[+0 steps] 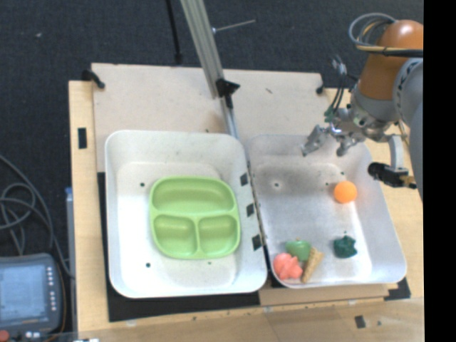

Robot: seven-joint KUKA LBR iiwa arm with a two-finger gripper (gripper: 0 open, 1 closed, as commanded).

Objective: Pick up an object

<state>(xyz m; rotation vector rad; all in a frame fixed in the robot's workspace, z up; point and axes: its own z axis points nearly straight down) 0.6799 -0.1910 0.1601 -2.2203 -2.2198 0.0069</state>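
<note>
— Two bins; what's in each?
— Left bin (pixel 128 155): a green tray (pixel 194 216). Right bin (pixel 377 219): an orange ball (pixel 345 192) mid-right, with a dark green toy (pixel 345 247), pink toy (pixel 287 266), tan cone (pixel 312 265) and green piece (pixel 299 249) along the near edge.
— And the gripper (pixel 328 144)?
— Over the right bin's far edge, fingers spread apart, nothing between them, well apart from the ball.

Colours in the two white bins

Lime-green divided plate (pixel 194 216) in the left bin (pixel 128 155); right bin (pixel 285 155) has an orange ball (pixel 345 192), dark green toy (pixel 345 247), pink piece (pixel 287 266), tan cone (pixel 313 264), green piece (pixel 299 249).
</note>
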